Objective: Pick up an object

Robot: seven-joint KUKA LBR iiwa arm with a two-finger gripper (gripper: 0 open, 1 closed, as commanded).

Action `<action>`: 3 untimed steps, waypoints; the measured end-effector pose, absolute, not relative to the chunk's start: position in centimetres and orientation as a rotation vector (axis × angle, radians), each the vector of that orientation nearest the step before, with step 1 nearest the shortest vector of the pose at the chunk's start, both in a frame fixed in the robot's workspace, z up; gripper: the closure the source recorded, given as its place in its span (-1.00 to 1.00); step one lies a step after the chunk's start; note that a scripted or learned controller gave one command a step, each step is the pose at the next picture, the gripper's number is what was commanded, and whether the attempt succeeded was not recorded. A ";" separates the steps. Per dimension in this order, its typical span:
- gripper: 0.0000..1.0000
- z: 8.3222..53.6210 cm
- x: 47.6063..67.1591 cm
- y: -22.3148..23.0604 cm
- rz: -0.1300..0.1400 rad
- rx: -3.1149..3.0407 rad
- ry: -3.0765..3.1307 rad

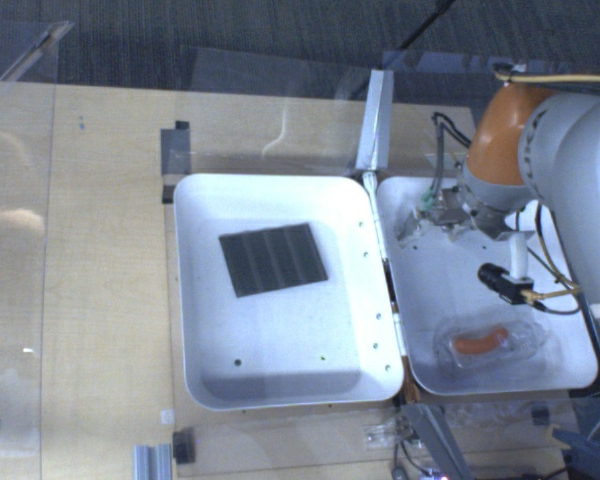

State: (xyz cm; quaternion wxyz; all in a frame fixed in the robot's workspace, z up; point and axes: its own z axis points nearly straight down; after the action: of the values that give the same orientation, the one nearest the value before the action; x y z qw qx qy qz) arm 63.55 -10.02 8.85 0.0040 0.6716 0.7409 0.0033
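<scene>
The grey arm [570, 178] comes in from the right and bends over the back half of the right bin [580, 373], its orange band [500, 138] sitting above the wrist and turned toward the far edge of the bench [90, 268]. Cables loop off the wrist, 1 of them running down past a small black fitting [505, 283] that hangs over the middle of the bin. The gripper [427, 218] points left and slightly down, toward the bin's back left corner, close to the wall it shares with the left bin [195, 298]. It is small and partly lost against the white floor, so whether its 2 fingers are apart or together cannot be told, and nothing can be made out between them.

The object to pick is a clear plastic packet [490, 343] lying flat on the floor of the right bin, toward the front. It is roughly oval, crinkled and glossy, with an orange-red, sausage-shaped piece [480, 344] showing through its middle (the exact item inside cannot be made out). The packet lies well apart from the gripper, in front of the black fitting.

In the left bin a dark grey ribbed rectangle [273, 259] lies flat, turned a little askew, in the back half. A metal post [375, 123] rises behind the gap between the 2 bins.
</scene>
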 end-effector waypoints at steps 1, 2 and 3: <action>-1.00 18.7 62.4 -7.1 0.007 1.939 2.464; -1.00 16.9 57.9 -10.2 0.003 2.204 2.236; -1.00 14.9 49.2 -13.4 0.002 2.232 2.209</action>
State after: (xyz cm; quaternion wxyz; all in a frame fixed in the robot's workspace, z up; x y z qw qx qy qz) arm 49.17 -13.39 14.92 0.0007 0.7109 0.7033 0.0007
